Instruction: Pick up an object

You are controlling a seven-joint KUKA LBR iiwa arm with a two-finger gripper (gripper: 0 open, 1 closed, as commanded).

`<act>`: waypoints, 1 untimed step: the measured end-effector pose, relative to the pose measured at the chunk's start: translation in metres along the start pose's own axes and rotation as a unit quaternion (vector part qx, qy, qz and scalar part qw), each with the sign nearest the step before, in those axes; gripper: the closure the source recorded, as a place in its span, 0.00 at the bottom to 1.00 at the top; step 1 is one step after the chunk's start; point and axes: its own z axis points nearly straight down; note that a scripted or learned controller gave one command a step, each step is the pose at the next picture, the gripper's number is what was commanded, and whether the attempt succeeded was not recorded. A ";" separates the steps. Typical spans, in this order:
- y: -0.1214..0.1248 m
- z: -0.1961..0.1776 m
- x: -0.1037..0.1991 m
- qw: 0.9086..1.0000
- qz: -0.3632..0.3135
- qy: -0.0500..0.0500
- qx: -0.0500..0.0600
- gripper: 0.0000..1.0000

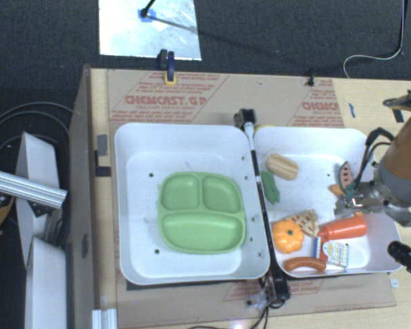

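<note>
Right now my gripper (348, 201) hangs low over the right bin (315, 141), near its right wall, just above the bottle (342, 229); whether anything sits between my tips, I cannot tell. Left of the bottle lie a waffle (305, 220) and a pumpkin (288, 235), touching each other. Below the bottle are a carton (336, 253) and a sausage (304, 264). Up from the bottle, a watermelon slice (343, 175) leans by my wrist, and a bread roll (282, 166) sits farther left. The left bin (140, 149) holds a green tray (202, 211), well apart from the bottle
</note>
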 end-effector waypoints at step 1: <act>0.000 -0.001 -0.002 1.000 0.001 -0.001 -0.001 0.00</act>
